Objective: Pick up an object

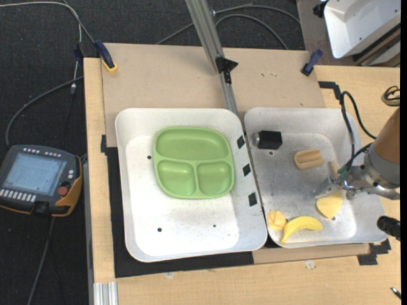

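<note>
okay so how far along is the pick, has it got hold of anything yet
Done: the arm has reached into the right bin, its tool low beside the pale yellow piece. In hand: nothing visibly gripped. Left: grasping and lifting; the banana and tan block lie on the bin floor.

A single fixed camera looks down at a slant from above the counter, far enough back to take in both white bins side by side. Dark floor shows beyond the counter's far and left edges.
</note>
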